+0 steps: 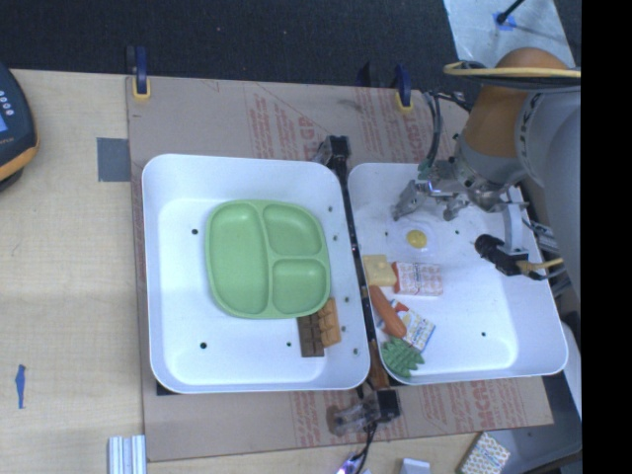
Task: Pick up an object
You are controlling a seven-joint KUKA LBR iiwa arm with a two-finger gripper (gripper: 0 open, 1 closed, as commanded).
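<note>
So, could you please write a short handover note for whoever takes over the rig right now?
Tool: above the far end of the right bin, nothing seen in it.
Right bin: yellow disc just below the tool, then a tan block, printed packet, carrot and green leafy piece.
Left bin: green divided plate, brown waffle piece.
Done: nothing picked. Left: grasp and lift one object.

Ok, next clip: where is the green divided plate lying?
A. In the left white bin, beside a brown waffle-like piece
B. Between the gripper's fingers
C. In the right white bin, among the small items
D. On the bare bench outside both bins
A: the green divided plastic plate lies flat in the left shallow white bin, with the brown waffle-like piece at its lower right edge.
</note>
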